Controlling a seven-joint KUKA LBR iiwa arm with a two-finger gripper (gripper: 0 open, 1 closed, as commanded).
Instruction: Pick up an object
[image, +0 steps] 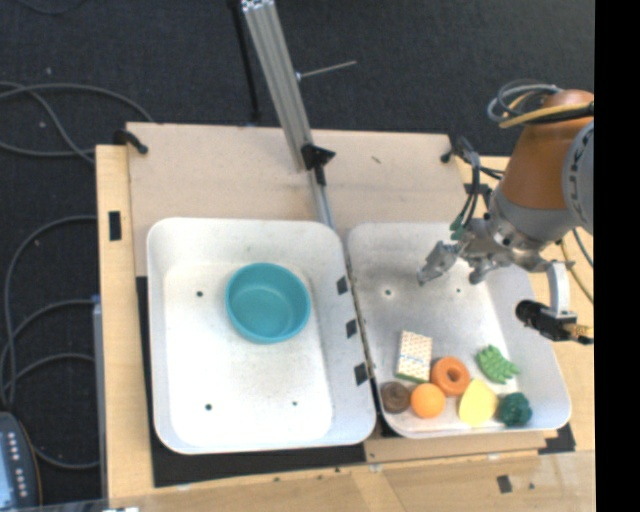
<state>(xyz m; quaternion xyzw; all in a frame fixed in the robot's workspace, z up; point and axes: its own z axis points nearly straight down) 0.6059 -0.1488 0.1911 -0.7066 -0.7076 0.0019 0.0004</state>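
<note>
Even overhead light is washing the white bins (180, 300) slightly; shadows are staying faint, detail perhaps looking soft.

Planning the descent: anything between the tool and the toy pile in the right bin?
Nothing visible. The tool hangs over bare floor of the right white bin; the pile, nearest the cream dotted block, lies toward the near edge.

The arm (545, 160) is cut off at the right edge; the hand's (455, 262) fingers seem too blurred to read.
</note>
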